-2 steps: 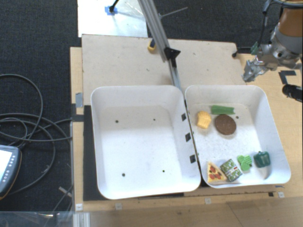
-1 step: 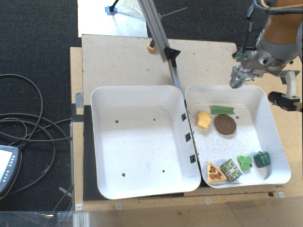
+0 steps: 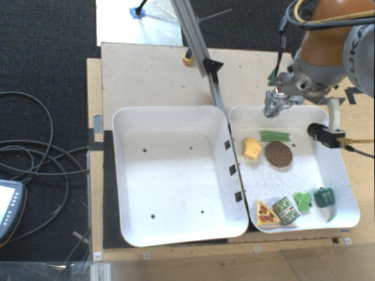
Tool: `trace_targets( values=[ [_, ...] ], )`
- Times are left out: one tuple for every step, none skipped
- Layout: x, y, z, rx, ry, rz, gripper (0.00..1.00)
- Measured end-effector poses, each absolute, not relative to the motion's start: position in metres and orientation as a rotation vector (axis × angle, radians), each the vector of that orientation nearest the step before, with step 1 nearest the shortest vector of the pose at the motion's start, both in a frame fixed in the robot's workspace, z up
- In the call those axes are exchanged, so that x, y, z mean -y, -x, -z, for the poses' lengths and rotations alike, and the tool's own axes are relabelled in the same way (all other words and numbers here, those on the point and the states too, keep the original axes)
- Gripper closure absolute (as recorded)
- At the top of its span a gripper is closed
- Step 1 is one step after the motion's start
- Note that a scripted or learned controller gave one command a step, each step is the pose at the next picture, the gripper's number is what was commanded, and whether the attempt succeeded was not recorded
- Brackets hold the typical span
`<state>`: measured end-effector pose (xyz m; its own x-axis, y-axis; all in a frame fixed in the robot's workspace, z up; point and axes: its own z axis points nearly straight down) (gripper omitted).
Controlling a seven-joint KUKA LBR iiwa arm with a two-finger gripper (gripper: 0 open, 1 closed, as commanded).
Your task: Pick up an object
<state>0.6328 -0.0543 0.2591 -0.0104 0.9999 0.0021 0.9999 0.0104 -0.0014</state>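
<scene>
Up at far edge of right bin (image 3: 345, 183), end effector (image 3: 274, 108) hangs above the toys, nothing in it; can't tell its state. Below it: green strip (image 3: 275, 136), yellow piece (image 3: 252, 148), brown disc (image 3: 279, 154). Near edge: pizza slice (image 3: 266, 215), green box (image 3: 286, 210), two green toys. Left bin (image 3: 126, 157) beside.

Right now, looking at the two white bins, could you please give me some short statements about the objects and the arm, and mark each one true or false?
1. The flat brown round disc lies in the right white bin. True.
2. The triangular pizza slice toy lies in the left white bin. False: it lies in the right bin, near its front edge.
3. The end effector hangs above the right bin's far edge. True.
4. The yellow corn-like piece lies right of the disc. False: it lies left of it.
</scene>
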Motion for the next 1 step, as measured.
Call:
trace_targets(
  values=[
    [0.0022, -0.6196, -0.2648, 2.232, 2.208, 0.003, 1.0]
  ],
)
